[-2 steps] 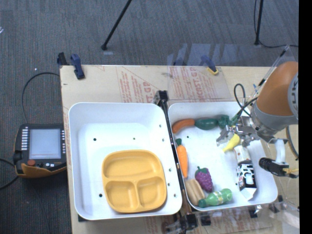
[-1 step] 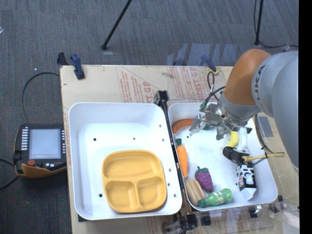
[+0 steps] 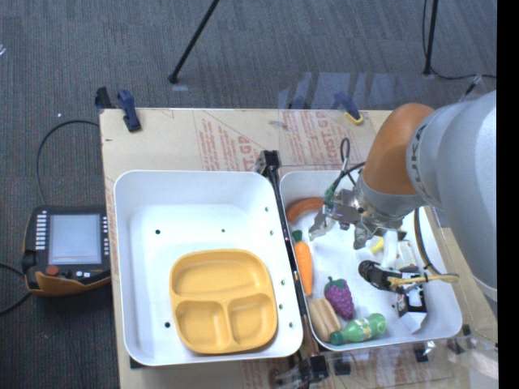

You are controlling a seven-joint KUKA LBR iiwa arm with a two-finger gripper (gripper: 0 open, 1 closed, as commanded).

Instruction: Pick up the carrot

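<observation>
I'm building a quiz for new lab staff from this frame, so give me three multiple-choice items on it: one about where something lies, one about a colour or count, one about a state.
1. Where does the carrot lie?
A. On the yellow tray
B. In the right bin, by its left wall
C. On the floor

2. How many compartments does the yellow tray have?
A. Three
B. Five
C. One

3. What is the state of the carrot?
A. Lifted above the bin
B. Lying on the bin floor
C. Lying on top of the grapes

Answers: 1 B, it lies along the left wall of the right bin. 2 A, one wide section above two smaller ones. 3 B, it lies flat, apart from the gripper.
</observation>
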